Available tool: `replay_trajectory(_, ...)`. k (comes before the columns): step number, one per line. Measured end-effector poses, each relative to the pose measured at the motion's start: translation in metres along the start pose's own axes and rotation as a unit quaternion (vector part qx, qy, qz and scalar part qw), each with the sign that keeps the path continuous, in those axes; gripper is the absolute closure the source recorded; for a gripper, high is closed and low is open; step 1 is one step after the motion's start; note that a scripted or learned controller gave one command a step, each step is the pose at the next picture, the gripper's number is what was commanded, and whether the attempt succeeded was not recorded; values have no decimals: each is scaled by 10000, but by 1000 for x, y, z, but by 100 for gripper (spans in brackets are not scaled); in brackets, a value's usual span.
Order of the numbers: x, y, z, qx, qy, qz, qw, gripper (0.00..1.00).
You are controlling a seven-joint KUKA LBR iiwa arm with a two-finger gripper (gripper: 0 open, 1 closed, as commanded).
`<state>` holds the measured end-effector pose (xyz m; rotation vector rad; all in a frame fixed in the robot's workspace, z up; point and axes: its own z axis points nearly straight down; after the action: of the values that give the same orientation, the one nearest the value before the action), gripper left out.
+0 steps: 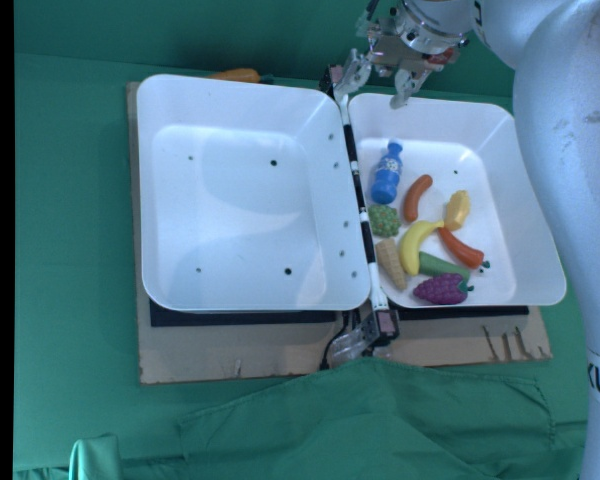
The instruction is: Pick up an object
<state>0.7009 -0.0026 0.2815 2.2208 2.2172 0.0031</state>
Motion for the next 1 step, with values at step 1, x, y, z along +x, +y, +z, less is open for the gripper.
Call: replay_trajectory(1,0,0,0,0,0,0,10000,0)
